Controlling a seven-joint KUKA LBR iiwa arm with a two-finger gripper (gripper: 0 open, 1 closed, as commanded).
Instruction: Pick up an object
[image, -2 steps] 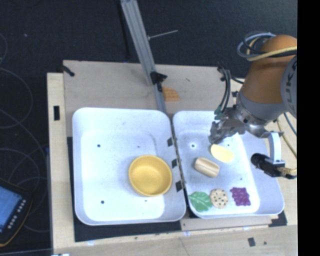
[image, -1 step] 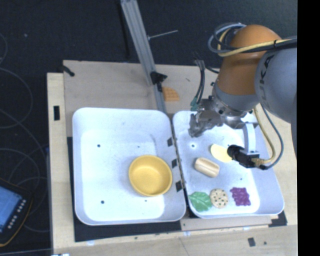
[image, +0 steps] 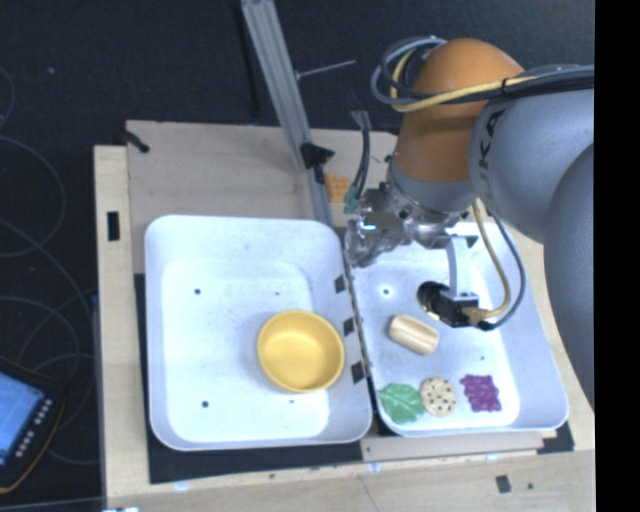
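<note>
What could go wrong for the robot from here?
The gripper hovers beside the wall between the shallow white bins, so descending might strike it. The tan cylinder could roll when touched. The flat green leaf, round speckled cookie and purple grape cluster lie close together, so one grab may shove its neighbours.

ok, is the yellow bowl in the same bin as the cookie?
No. The yellow bowl sits alone in the bin on the view's left, while the cookie lies in the bin on the view's right.
</note>
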